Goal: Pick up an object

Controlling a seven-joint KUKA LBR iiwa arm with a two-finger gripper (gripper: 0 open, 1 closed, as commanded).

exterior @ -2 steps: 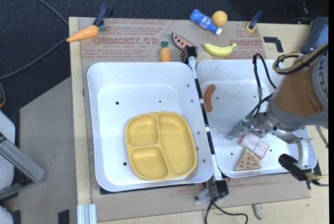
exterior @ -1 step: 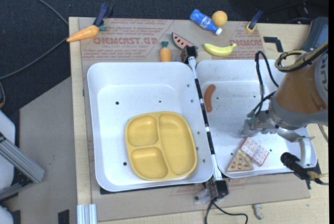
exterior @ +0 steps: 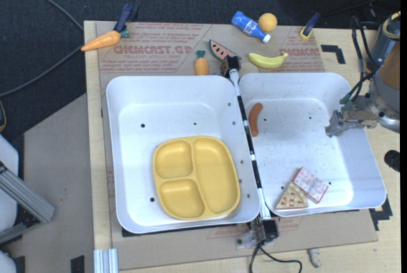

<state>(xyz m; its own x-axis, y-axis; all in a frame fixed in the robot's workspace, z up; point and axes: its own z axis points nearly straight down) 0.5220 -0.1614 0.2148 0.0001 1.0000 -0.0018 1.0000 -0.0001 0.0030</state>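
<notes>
Two shallow white bins side by side on a cardboard-topped bench. Left bin [exterior: 127,106]: holds a yellow divided plate [exterior: 196,176] with three compartments, lying flat toward the near side. Right bin [exterior: 299,90]: holds a reddish-brown sausage [exterior: 255,119] lying lengthwise close to the left wall, plus a pizza slice [exterior: 292,197] and a pink-and-white wafer [exterior: 311,184] near the front edge, the two touching or overlapping.

Gripper [exterior: 336,128] at the right bin's right side, above the floor near the right wall — arm entering from the right, grey with cables trailing. Jaw state: cannot tell; fingertips too small and blurred to separate. Nothing seen between them. Well apart from the sausage; pizza slice and wafer lying nearer, toward the front, not touched.

Along the far edge of the bench, outside the bins: orange carrot [exterior: 100,42] at the left corner, small orange piece [exterior: 201,66], watermelon slice [exterior: 220,49], yellow banana [exterior: 268,60], blue bottle [exterior: 249,26] lying on its side, and an orange ball [exterior: 268,21] just beside the bottle. Blue clamps at both far corners.
</notes>
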